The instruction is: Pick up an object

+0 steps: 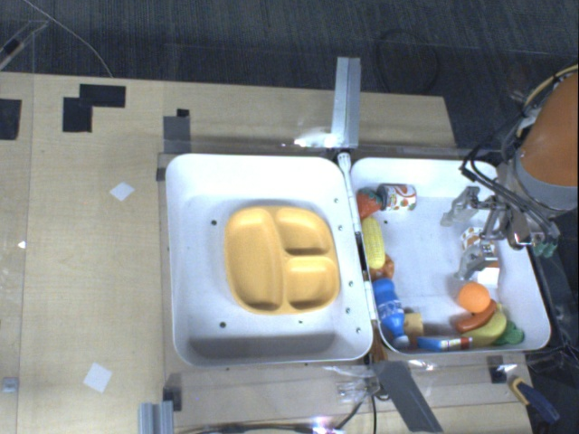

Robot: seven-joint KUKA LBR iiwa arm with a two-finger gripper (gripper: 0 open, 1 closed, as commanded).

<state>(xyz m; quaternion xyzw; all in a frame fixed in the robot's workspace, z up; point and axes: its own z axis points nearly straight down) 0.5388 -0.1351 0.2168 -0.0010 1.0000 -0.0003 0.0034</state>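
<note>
While the arm reaches in from the right of the frame, its gripper hangs over the right bin, jaws spread open and holding nothing. Just below it, lower right, lies an orange ball among toys. A yellow tray fills the left bin.

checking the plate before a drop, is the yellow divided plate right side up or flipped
Right side up: the yellow divided plate in the left bin shows its three hollow compartments facing upward.

A pale wooden bench carries two shallow white bins, left bin and right bin, side by side.
</note>
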